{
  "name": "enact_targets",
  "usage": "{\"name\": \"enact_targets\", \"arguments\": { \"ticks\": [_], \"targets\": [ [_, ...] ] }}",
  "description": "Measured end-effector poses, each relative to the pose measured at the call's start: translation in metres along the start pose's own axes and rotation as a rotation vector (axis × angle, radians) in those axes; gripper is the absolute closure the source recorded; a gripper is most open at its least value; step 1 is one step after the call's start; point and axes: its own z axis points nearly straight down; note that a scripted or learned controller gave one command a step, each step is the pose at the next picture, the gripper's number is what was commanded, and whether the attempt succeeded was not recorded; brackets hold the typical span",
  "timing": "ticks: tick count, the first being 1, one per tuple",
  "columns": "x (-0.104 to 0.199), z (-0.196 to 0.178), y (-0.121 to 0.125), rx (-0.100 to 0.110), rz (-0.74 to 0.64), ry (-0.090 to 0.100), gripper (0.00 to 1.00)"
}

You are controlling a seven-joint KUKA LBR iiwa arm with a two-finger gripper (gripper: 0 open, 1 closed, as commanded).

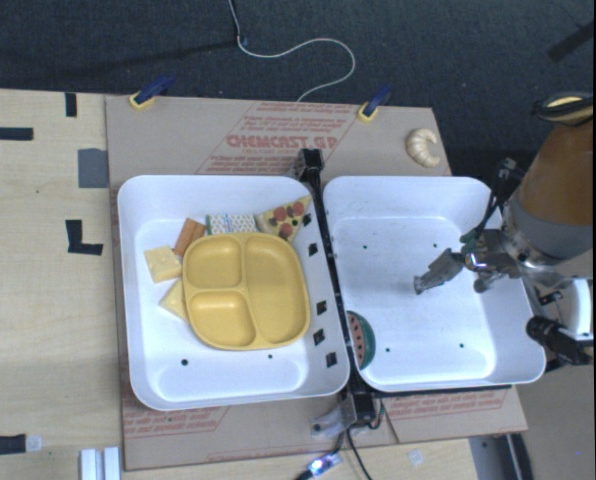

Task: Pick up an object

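Nearest edge, between the bins: a small green-and-red object [361, 336] sits wedged at the right bin's [498, 363] left wall, hard to grip there. Right bin floor otherwise bare, so plenty of room to swing. Gripper [426, 280] hangs low over that bare floor, nothing between its fingers; how wide they stand I cannot tell.

Left bin [143, 368]: yellow divided plate [246, 290] fills the middle. Likely targets, crackers [164, 264] and a pizza slice [286, 215], crowd under its far rim against the wall, leaving tight access.
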Motion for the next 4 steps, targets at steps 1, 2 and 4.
{"name": "enact_targets", "arguments": {
  "ticks": [1, 2, 4],
  "targets": [
    [-0.007, 0.058, 0.004, 0.002, 0.001, 0.000, 0.00],
    [-0.011, 0.113, 0.012, 0.000, 0.000, 0.000, 0.00],
    [-0.011, 0.127, 0.013, -0.006, 0.000, -0.003, 1.00]
  ]
}}
